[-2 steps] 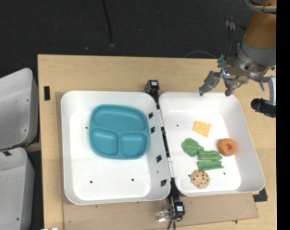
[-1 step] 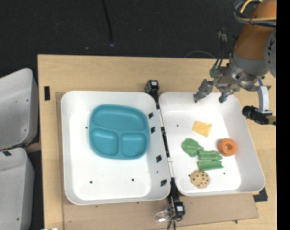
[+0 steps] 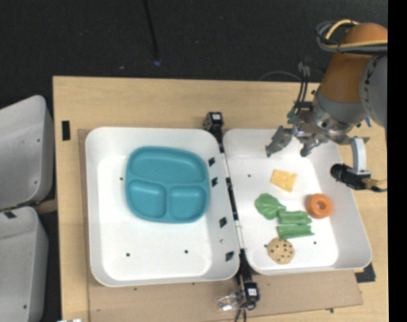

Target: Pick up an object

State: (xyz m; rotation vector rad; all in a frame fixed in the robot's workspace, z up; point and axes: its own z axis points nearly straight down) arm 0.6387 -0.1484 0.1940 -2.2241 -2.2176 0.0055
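My hand (image 3: 292, 143) hangs over the far part of the right shallow white plastic bin (image 3: 343, 243), its two dark fingers (image 3: 278, 143) spread apart with nothing between them. It sits above bare bin floor, with the grey arm and its orange band (image 3: 348, 69) rising to the far right.

The things I could pick lie nearer in that same bin. A small yellow wedge of toy cheese (image 3: 283, 180) is closest to my hand, just near of it and not touching. Further toward the near side is a leafy green toy vegetable (image 3: 268, 204), with a green ridged toy piece (image 3: 295, 223) touching it on the right. An orange round toy with a hollow centre (image 3: 319, 206) lies just right of those. A round speckled toy cookie (image 3: 281, 250) lies at the near side of the bin.

The left white bin (image 3: 108, 260) holds a teal plastic plate with three compartments (image 3: 167, 184). Both bins rest side by side on the pale wooden worktop (image 3: 143, 99).
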